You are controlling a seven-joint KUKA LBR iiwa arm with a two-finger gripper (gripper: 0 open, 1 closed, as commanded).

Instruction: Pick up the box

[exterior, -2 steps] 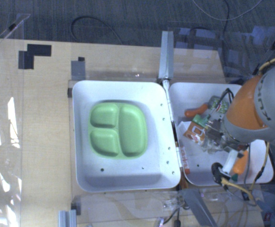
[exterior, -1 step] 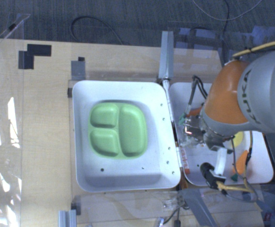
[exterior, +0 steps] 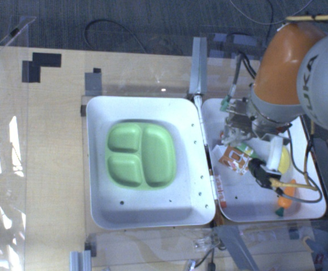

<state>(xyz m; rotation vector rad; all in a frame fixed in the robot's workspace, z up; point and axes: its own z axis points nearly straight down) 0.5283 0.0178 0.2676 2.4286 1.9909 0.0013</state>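
Whether the gripper (exterior: pixel 233 140) is spread or closed cannot be told from this angle; its tip is lost in a tangle of metal and wiring. It hangs just above the box (exterior: pixel 235 157), at the box's far edge. I cannot say whether the two touch, and nothing can be seen clamped in it.

That box is a small carton printed in orange, white and green. It lies tilted on the floor of the right bin (exterior: pixel 244 209), toward the bin's left wall and about halfway along it. Just to its right in the same bin is a yellow thing (exterior: pixel 286 160), partly hidden by the robot's own fittings. Nearer the front right corner sits a small orange thing (exterior: pixel 288 201) with a green bit at its lower end.

Over all this leans the arm (exterior: pixel 322 89), coming in from the right. Its grey body and broad orange band (exterior: pixel 282 61) bulge above the bin's far right corner. The wrist is bent down and to the left, so the tool points toward the carton.

Next door, the left bin (exterior: pixel 152 210) holds a pale green divided tray (exterior: pixel 142 154) with three compartments, lying flat near the middle. The two bins meet along a narrow seam, with a grey metal post (exterior: pixel 197 66) rising at its far end.

Both bins rest on a light wooden bench (exterior: pixel 51 151) marked with black blocks (exterior: pixel 39 65) near the far left. A clear panel (exterior: pixel 5 151) catches window glare on that side. Beyond the bench is dark carpet (exterior: pixel 124 10) with black cables (exterior: pixel 110 30) looping across it.
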